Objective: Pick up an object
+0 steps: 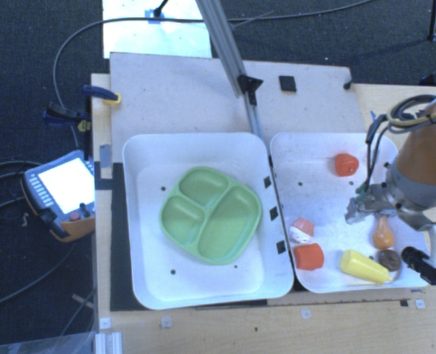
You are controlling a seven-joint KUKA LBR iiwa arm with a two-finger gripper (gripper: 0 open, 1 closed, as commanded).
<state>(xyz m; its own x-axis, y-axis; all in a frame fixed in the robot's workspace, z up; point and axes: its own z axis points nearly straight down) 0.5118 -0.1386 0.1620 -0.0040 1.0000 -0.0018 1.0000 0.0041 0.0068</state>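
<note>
White bins (203, 142); green plate (211, 214) left; no legible writing.

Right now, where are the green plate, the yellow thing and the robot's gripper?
Green plate (210, 214): camera view, left bin, on its middle ridge.
Yellow thing (364, 265): camera view, right bin, mid-body.
Gripper (359, 211): camera view, over the right bin, at its tip.
</note>
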